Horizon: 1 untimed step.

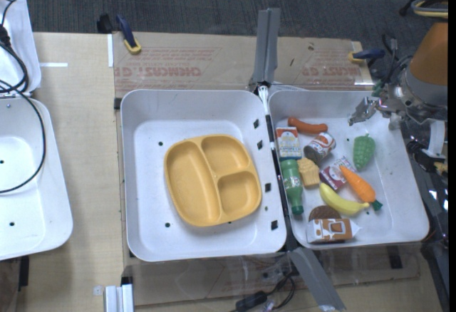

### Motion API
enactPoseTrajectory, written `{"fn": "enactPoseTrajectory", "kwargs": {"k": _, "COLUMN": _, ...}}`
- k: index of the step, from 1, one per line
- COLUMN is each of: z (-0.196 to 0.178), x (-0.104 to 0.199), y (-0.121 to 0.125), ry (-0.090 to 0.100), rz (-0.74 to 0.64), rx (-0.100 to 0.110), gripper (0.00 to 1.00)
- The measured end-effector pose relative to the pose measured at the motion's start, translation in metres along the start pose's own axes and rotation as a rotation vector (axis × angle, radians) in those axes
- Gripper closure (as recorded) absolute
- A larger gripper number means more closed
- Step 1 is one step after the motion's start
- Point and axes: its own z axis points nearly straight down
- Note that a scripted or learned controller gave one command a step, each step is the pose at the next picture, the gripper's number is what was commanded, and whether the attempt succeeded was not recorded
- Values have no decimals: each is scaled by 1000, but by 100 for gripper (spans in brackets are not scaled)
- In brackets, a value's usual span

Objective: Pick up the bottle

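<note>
Green bottle (291, 185) lies along right bin's (410, 182) left wall, beside cheese wedge (309, 173). Gripper (365, 111) hovers over bin's far edge, well apart; grip state: can't tell.

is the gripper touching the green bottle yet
Apart. The camera view shows the gripper up at the right bin's far edge, with bare white floor and other items between it and the green bottle by the divider.

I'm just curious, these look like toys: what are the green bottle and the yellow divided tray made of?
The green bottle looks like plastic, probably translucent: it has a slight sheen and a paper-like label. The yellow divided tray looks like moulded plastic with a matte finish: one even colour, with soft, rounded compartment edges. Neither can be confirmed by sight alone.
</note>
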Motion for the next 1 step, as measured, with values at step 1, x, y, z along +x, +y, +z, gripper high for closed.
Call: {"fn": "enactPoseTrajectory", "kwargs": {"k": 1, "z": 0, "x": 1, "y": 1, "ry": 0, "rz": 31, "rx": -3, "gripper": 0}}
